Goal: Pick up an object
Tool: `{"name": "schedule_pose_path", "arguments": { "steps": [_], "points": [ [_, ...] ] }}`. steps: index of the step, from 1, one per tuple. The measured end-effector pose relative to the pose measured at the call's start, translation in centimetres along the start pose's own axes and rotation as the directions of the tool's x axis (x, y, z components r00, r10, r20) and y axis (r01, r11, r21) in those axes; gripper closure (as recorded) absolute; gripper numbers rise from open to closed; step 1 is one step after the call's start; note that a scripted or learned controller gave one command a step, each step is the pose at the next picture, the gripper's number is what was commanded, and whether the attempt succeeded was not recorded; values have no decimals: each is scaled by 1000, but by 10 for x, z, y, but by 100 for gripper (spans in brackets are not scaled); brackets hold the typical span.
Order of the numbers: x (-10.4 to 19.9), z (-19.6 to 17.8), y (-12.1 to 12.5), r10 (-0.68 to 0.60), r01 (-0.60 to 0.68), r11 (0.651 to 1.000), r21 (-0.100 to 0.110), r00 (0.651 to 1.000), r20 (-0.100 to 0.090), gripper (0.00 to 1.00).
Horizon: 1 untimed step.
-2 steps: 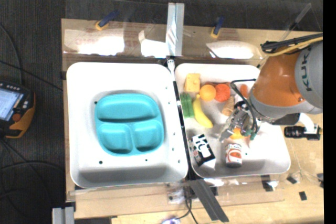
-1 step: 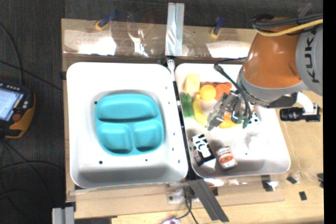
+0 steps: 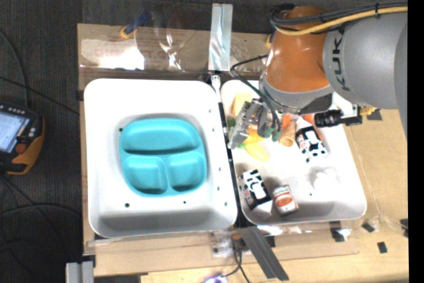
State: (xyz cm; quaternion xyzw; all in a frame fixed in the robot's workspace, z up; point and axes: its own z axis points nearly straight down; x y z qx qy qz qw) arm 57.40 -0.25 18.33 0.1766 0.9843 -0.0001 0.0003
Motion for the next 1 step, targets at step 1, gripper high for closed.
{"name": "schedule_pose_path", "arguments": {
  "steps": [1],
  "points": [
    [0,0,0,0,0,1000,0,1000,0,0]
  ]
}}
